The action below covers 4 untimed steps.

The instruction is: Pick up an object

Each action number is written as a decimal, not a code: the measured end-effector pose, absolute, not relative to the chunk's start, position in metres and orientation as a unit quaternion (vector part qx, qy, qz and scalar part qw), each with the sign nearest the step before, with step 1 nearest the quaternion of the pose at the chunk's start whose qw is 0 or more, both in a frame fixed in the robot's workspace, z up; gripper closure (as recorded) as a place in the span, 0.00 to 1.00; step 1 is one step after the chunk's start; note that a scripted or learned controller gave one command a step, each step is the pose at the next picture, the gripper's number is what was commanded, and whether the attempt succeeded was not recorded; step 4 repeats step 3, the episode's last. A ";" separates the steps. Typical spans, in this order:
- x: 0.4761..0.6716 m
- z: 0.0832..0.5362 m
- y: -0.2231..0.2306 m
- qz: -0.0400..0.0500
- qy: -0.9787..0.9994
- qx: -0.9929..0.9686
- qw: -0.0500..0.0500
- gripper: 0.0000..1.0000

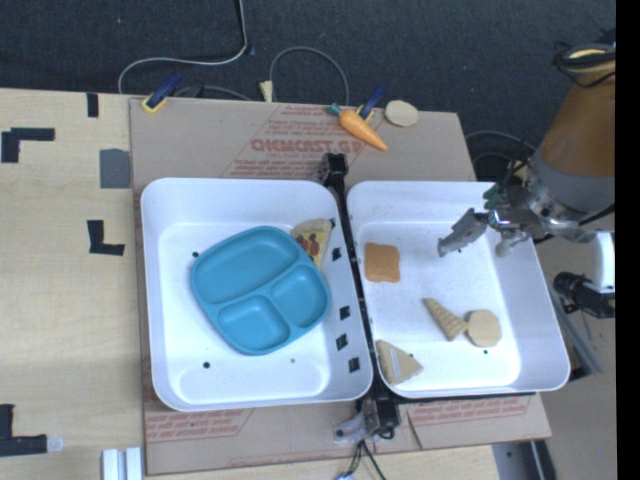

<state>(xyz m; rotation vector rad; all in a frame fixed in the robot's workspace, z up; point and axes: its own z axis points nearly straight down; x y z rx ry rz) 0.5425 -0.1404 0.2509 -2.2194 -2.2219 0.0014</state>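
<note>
The right bin [520, 298] holds a tan square piece of toast [381, 263], an ice-cream cone [443, 317], a round cookie [484, 328] and a sandwich wedge [398, 363] in its near left corner. My gripper [475, 247] hangs over the bin's far right part, open, with nothing between its fingers. It is to the right of the toast and beyond the cone and cookie, apart from all of them.
The left bin [170, 268] carries a blue divided plate [261, 288] and a pizza slice [313, 236] by its far right corner. A toy carrot [362, 128] and a pale round piece [402, 114] lie on the cardboard behind the bins.
</note>
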 end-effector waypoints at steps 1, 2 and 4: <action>0.491 0.091 -0.157 0.005 -0.706 -0.708 0.007 0.00; 0.497 0.109 -0.156 0.000 -0.707 -0.707 0.002 1.00; 0.523 0.189 -0.081 -0.004 -0.711 -0.703 -0.002 1.00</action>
